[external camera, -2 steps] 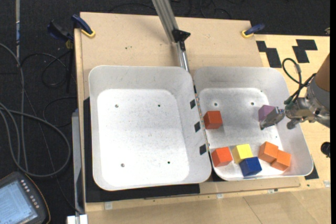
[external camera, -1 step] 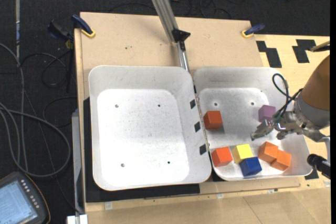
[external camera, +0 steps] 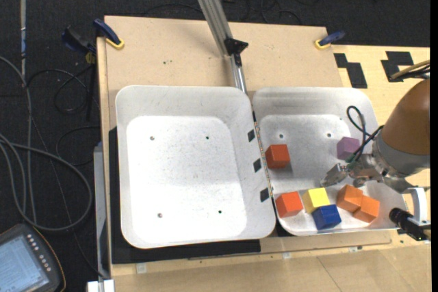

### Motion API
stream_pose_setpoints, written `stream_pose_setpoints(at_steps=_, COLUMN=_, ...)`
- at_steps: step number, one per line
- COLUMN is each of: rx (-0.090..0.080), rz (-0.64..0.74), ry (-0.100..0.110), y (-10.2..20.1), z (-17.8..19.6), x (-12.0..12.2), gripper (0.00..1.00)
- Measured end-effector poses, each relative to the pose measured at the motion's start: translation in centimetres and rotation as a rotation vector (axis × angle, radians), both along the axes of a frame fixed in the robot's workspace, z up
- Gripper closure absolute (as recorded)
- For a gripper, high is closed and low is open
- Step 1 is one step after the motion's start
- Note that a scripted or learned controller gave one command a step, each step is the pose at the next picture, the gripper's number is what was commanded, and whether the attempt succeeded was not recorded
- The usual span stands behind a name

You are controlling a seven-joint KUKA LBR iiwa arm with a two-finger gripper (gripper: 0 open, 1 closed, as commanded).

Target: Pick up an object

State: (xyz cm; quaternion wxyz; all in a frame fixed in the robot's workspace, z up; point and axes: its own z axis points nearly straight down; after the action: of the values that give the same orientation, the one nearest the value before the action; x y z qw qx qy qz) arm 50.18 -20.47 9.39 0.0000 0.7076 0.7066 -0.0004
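Observation:
The right bin holds several small blocks. A red-orange cube lies near its left wall. Along the front wall sit an orange cube, a yellow cube and a blue cube. Two orange blocks rest at the front right, and a purple block lies further back. My gripper hangs low over the bin's right part, between the purple block and the orange blocks, just right of the yellow cube. Nothing is visibly held.
The left bin stands beside the right one, sharing a middle edge. A metal pole slants down from the top to the bins' back. The arm's orange band overhangs the right bin's right rim.

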Motion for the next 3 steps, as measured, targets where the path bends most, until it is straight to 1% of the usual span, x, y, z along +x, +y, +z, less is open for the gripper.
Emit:
stream_pose_setpoints(at_steps=1, rx=0.000, rz=0.001, ry=-0.004, y=0.0, z=1.2, x=0.1, gripper=1.00)
stream_pose_setpoints(at_steps=3, rx=-0.003, rz=0.003, ry=-0.008, y=-1.3, z=13.3, x=-0.1, gripper=1.00)
